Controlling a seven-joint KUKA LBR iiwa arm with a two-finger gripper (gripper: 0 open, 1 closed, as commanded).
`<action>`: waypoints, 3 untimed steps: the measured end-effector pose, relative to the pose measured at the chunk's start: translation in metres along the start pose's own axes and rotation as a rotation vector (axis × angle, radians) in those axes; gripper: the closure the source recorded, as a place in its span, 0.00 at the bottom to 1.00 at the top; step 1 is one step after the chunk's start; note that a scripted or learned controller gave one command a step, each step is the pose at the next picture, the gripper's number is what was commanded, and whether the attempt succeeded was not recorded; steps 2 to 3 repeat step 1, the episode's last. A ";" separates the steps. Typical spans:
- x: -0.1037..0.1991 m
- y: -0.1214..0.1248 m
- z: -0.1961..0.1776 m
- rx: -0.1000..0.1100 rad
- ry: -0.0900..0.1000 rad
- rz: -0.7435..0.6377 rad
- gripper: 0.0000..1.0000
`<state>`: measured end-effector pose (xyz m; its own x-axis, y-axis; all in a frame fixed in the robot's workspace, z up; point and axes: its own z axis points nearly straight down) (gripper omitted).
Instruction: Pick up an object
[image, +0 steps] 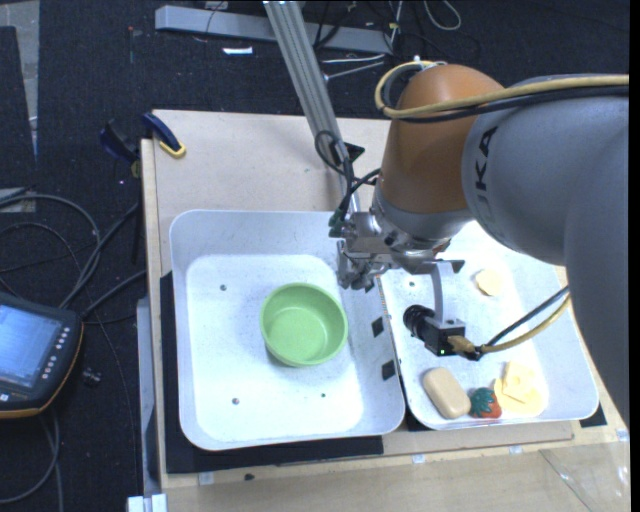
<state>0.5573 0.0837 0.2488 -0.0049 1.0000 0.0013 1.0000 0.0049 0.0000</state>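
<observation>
A green bowl (303, 325) sits upright in the left bin (220, 400), near its right side. In the right bin (570, 370) lie a tan oval piece (446, 392), a small red and green piece (485, 402), a yellow piece (521, 388) and a pale piece (489, 283). My gripper (355, 274) hangs over the ridge between the two bins, just above and to the right of the bowl's rim. The wrist hides its tip, and I see nothing held in it.
The arm's grey and orange body (450, 160) covers the back of the right bin. A black fitting with a cable (432, 330) hangs below the wrist. A slanted metal bar (310, 90) crosses behind. Bare wooden bench (250, 170) lies beyond the bins.
</observation>
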 end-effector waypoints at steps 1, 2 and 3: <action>-0.003 0.000 0.000 0.000 -0.001 0.005 0.00; -0.003 0.000 0.000 0.000 -0.001 0.005 0.00; -0.003 0.000 0.000 0.000 -0.001 0.005 0.00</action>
